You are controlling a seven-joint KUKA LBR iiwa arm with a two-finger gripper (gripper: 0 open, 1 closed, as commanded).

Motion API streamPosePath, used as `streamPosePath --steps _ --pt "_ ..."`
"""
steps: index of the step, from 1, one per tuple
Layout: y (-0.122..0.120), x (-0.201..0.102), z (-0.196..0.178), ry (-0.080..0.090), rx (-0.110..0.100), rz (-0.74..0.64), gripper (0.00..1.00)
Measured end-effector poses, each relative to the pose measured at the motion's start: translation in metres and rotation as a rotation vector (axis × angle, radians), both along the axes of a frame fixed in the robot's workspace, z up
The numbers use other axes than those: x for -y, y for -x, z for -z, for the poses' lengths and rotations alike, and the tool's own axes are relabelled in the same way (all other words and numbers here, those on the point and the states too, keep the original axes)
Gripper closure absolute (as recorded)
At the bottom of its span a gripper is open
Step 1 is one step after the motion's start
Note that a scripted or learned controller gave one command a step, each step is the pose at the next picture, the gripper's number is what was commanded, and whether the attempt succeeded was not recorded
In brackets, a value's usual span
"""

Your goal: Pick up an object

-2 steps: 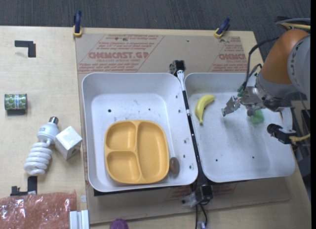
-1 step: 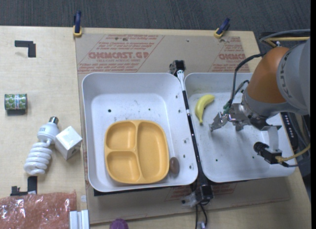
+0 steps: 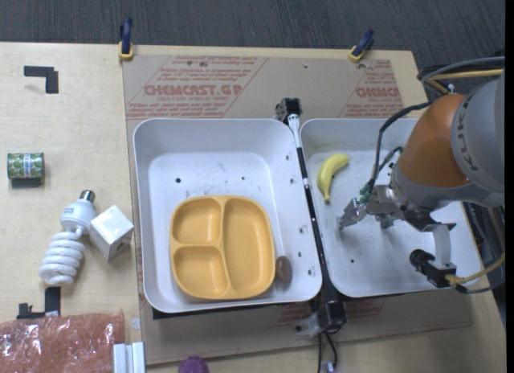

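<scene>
While the yellow tray (image 3: 222, 246) sits in the left bin (image 3: 152, 227), the banana (image 3: 330, 173) lies in the right bin (image 3: 361, 279) — nothing lifted yet. Judged step: approach; next move calls for shifting toward the banana and descending. Gripper (image 3: 351, 215) hangs just beside it — opening cannot be told, nothing visibly held.

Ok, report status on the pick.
Gripper low in right white bin, nothing seen held. Yellow banana lies just beyond it, untouched. Nothing between them.
</scene>
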State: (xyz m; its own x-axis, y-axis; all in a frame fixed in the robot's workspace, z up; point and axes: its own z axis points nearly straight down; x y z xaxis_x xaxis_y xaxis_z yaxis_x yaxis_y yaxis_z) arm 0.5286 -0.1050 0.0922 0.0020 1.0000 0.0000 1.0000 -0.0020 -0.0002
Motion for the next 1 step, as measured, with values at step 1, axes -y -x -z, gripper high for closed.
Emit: streamPosePath --steps 1 --pt "-0.0011 0.0012 -0.0099 0.001 0.003 0.001 1.0"
